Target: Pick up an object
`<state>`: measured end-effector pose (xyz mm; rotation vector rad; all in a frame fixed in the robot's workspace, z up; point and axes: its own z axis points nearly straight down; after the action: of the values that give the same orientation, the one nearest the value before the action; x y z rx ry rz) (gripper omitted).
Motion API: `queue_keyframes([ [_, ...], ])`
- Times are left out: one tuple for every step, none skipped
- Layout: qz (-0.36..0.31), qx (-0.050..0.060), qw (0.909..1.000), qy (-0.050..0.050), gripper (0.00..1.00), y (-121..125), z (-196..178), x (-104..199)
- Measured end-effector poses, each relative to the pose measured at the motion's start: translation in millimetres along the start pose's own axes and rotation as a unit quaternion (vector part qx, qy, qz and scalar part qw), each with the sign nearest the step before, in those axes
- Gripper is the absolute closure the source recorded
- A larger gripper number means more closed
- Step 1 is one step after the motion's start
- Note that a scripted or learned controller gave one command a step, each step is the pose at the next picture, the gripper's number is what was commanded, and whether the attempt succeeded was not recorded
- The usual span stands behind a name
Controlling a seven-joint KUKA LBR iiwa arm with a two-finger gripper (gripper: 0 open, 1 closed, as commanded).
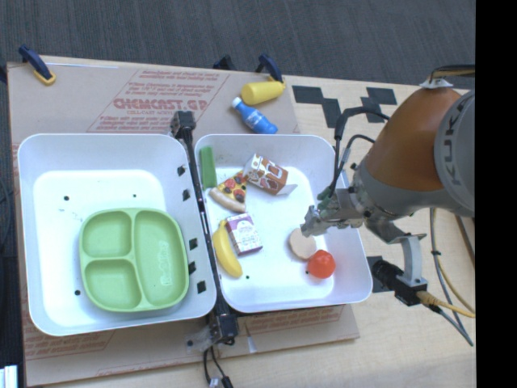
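At the near edge of the right bin (347, 285), a red tomato (321, 263) sits close to the front right corner. Just behind it and a little to its left lies a pale round piece of food (301, 246), touching or nearly touching the tomato. The gripper (317, 221) hangs right over the far edge of this pale piece, reaching in from the right side. Whether it is open or closed cannot be told here, since the wrist hides its tips, and nothing can be seen held in it.

The pale piece looks like the likely target: it lies directly below and slightly nearer than the gripper. It is round, so it has no long axis to line up with. The tomato crowding its near side could get nudged.

Further left in the same bin, a yellow banana (226, 251) lies with its length running near to far, beside a small purple carton (244, 234). Beyond these are a pizza slice (232, 191), a brown and white box (266, 175) and a green stick (208, 166) by the left wall.

The left bin (48, 160) holds a green divided tray (133, 259).
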<state>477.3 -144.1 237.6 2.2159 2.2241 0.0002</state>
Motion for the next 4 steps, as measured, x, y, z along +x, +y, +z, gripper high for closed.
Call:
queue_keyframes([
  [0.0,0.001,1.0,0.001,1.0,40.5,2.9,-25.6],
  [0.0,0.002,1.0,0.001,1.0,38.2,136.2,5.6],
  [-0.001,0.002,1.0,0.001,0.0,38.0,136.4,5.5],
  [-0.002,0.003,1.0,0.001,1.0,38.2,126.5,5.7],
])
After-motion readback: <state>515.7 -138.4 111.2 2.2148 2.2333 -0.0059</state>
